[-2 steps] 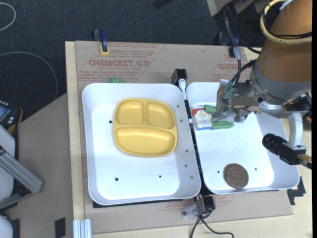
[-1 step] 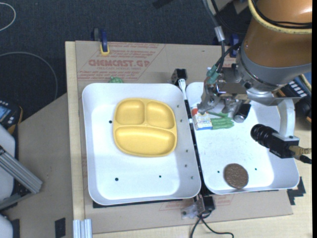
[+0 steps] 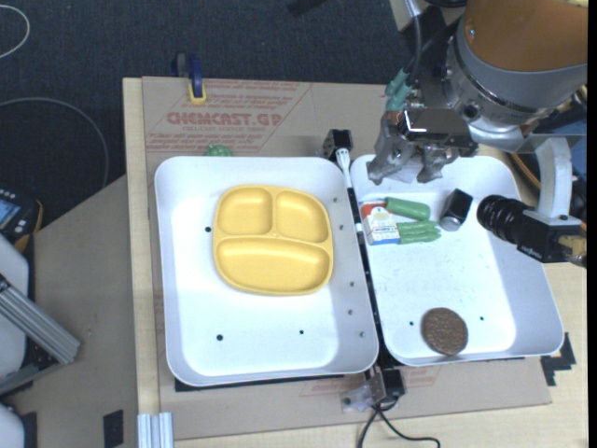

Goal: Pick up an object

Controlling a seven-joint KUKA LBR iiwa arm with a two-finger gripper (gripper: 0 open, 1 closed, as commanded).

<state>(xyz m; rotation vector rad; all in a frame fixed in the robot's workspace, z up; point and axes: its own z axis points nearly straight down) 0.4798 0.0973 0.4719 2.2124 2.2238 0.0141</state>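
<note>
Over the right bin: the grey two-finger gripper hangs above the far edge, its fingers spread apart with nothing between them.
Arm: grey with an orange band, reaching in from the right, its bulk over the bin's far right corner.
Right white bin: shallow, holding a handful of small things in its far half and one near its front edge.
Green pieces: two long green pod-shaped objects, one lying just behind the other, both a little in front of the gripper and apart from it.
Small box: a red, white and blue carton touching the green pieces on their left, close to the divide between the bins.
Black cylinder: a short dark tube just right of the green pieces.
Brown disc: a round flat brown piece near the front edge, well apart from the rest.
Left white bin: holds a yellow plastic plate with three compartments, lying flat towards the far side.
</note>
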